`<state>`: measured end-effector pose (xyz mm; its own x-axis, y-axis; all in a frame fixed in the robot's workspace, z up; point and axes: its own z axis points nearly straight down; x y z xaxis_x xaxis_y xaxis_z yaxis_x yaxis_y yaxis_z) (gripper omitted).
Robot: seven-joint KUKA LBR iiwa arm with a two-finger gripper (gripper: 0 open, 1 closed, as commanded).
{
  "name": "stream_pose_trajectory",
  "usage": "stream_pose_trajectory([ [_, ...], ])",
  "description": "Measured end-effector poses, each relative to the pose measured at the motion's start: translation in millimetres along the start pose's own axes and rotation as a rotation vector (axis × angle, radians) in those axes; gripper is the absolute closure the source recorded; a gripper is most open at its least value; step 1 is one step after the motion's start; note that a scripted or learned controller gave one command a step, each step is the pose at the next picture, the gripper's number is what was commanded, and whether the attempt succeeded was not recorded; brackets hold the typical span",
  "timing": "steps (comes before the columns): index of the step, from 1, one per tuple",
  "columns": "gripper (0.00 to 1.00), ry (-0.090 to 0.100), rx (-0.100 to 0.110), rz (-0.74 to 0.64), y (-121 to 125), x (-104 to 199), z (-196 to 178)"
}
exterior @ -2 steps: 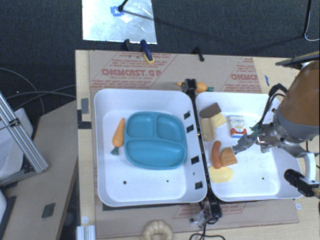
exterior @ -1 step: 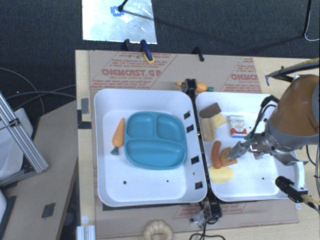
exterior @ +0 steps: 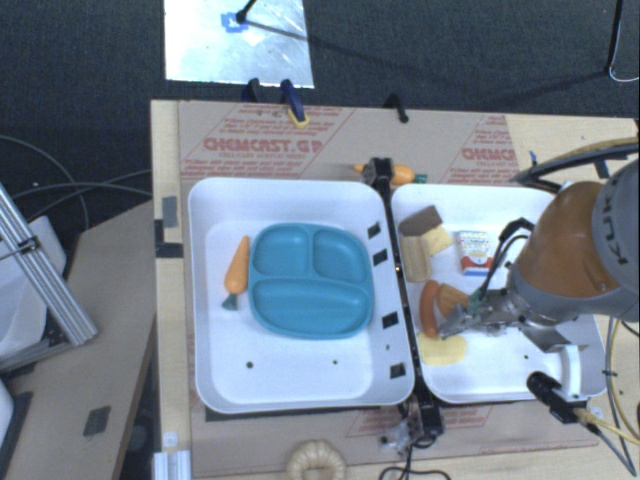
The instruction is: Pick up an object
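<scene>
Gripper [exterior: 462, 315] sits low in the right bin [exterior: 500, 383], tips just right of the orange piece [exterior: 432, 303], which lies steeply, long axis near vertical in view, touching a yellow piece [exterior: 445, 351] below it; can't tell if the claw is spread or closed; nothing visibly pinched; same bin also has a tan block [exterior: 420, 236] and a white packet [exterior: 473, 248]; left bin [exterior: 215, 368] holds a blue tray [exterior: 308, 278] and a carrot [exterior: 236, 269].

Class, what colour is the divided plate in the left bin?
Teal blue; the divided plate shows best in the camera view.
</scene>
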<state>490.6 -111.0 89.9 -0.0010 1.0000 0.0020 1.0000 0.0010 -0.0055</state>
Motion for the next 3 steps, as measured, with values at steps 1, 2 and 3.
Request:
stream_pose_trajectory([
  [1, 0.00, -0.001, -0.005, 0.000, 1, 0, 5],
  [2, 1.00, -0.002, -0.010, -0.001, 2, 0, -6],
  [3, 1.00, -0.003, -0.011, -0.002, 2, -4, -50],
])
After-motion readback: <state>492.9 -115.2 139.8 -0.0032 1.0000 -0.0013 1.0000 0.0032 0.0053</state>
